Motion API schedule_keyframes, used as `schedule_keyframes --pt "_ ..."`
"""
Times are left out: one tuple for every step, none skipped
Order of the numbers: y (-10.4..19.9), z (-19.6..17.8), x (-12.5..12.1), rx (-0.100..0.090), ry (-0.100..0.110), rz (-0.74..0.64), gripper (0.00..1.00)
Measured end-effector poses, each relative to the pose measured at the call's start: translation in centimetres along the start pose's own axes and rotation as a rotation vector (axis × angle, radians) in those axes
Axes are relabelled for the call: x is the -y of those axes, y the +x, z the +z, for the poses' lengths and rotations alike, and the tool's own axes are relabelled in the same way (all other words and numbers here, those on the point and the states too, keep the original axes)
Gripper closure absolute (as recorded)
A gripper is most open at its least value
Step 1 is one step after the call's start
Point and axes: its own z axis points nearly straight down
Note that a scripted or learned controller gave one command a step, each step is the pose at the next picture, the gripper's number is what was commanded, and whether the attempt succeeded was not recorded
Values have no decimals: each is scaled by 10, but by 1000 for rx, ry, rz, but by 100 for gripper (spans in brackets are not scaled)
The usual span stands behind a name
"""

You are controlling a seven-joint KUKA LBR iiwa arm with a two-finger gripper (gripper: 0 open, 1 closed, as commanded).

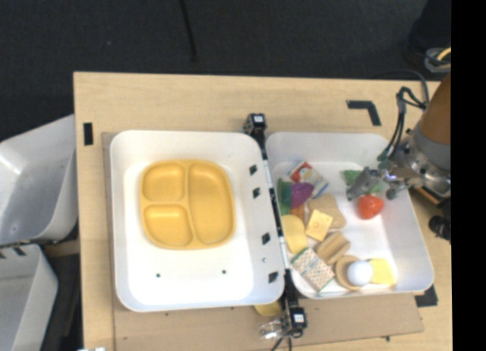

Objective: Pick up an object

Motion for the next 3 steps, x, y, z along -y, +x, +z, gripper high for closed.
schedule_keyframes --pt "-11 31 40 0 4 3 0" --pt "87 85 31 -5 4 -9 0" --pt "98 108 61 -1 3 2 0"
